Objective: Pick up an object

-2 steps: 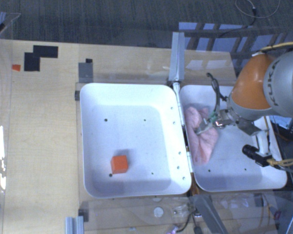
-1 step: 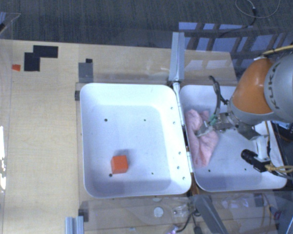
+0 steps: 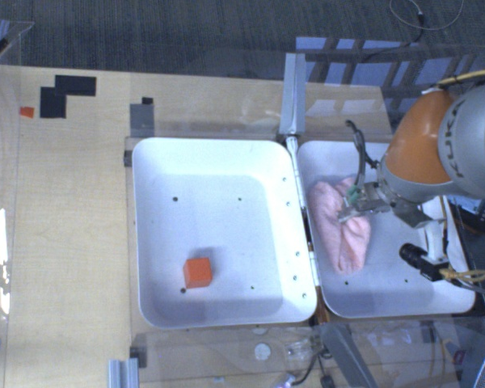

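Note:
A pink cloth (image 3: 339, 226) lies crumpled in the right bin (image 3: 388, 297), close to its left wall. My gripper (image 3: 357, 204) is low over the cloth's upper right part, touching it or nearly so. The grey arm with its orange band reaches in from the right above it. An orange block (image 3: 198, 272) sits alone in the left bin (image 3: 210, 176), toward the front left.
A metal post (image 3: 291, 95) stands behind the seam between the two bins. Black flat shapes (image 3: 65, 94) and a small orange piece (image 3: 27, 112) lie on the bench at the far left.

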Controlling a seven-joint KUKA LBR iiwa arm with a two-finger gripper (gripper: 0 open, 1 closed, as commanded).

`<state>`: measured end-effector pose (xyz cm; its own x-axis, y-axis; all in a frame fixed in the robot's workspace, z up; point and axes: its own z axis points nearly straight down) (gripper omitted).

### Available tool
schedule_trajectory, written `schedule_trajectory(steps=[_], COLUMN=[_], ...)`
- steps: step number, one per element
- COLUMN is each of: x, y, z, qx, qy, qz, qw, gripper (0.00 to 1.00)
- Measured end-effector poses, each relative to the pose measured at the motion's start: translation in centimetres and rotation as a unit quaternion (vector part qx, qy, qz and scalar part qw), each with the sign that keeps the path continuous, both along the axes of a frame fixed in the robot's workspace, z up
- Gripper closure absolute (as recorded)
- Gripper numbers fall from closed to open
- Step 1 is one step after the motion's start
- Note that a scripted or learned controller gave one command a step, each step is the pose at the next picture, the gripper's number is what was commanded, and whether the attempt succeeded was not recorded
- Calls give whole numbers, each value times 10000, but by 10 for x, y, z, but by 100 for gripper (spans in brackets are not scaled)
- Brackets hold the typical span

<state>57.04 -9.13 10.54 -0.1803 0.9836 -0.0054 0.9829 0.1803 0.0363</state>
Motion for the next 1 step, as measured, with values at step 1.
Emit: schedule_trajectory(steps=[1], x=[66], y=[38], z=[78], qx=[1], qy=[156], qz=[-442], qw=[9989], gripper=[100])
